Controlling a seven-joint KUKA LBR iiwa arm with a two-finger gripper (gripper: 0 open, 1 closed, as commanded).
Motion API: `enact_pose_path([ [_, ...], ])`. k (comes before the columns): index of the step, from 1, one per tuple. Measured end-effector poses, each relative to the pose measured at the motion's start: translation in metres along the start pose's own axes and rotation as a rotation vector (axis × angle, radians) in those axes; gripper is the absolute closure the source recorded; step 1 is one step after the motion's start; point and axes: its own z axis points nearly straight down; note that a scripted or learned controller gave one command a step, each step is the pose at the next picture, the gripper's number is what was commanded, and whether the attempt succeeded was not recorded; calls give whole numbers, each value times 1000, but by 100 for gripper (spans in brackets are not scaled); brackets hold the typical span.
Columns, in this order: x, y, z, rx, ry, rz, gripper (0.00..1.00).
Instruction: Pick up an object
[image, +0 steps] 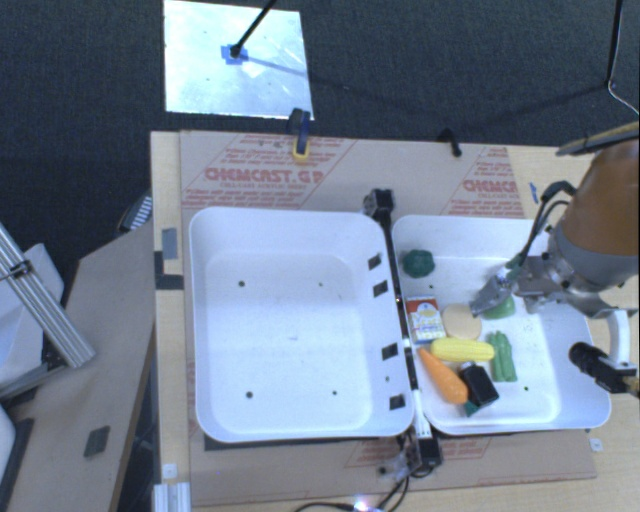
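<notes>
Reaching in from the right edge of the bench, the grey arm (600, 225) with its orange band, hanging over the right bin (540, 415). Gripper (497, 295) hovering low above the middle of that bin, tips pointing left. Fingers too blurred against the white floor to call; cannot tell how far apart the jaws are standing, nor whether anything is sitting between them. A light green piece (500, 306) lying right under the tips, touching or just below, impossible to say which.

Crowding the near left corner of the right bin: a small red and white box (426, 320) hugging the left wall, a pale round disc (461, 321) just beside it, a yellow corn cob (462, 350) lying crosswise below the disc, an orange carrot (444, 376) slanting toward the near wall, a black block (479, 384) touching the carrot's end, a green pod (503, 357) stretching along beside the cob. Sitting apart toward the far left corner, a dark green lump (418, 263).

Standing alongside to the left, the left bin (215, 400), black clips (385, 320) running down the shared wall. Lying under both bins, a printed cardboard sheet (260, 170). Resting past the far edge of the bench, a shiny metal plate (235, 60).
</notes>
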Motion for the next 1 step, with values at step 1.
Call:
enact_pose_path([
  [1, 0, 1, -11, -3, 0, -2, 100],
])
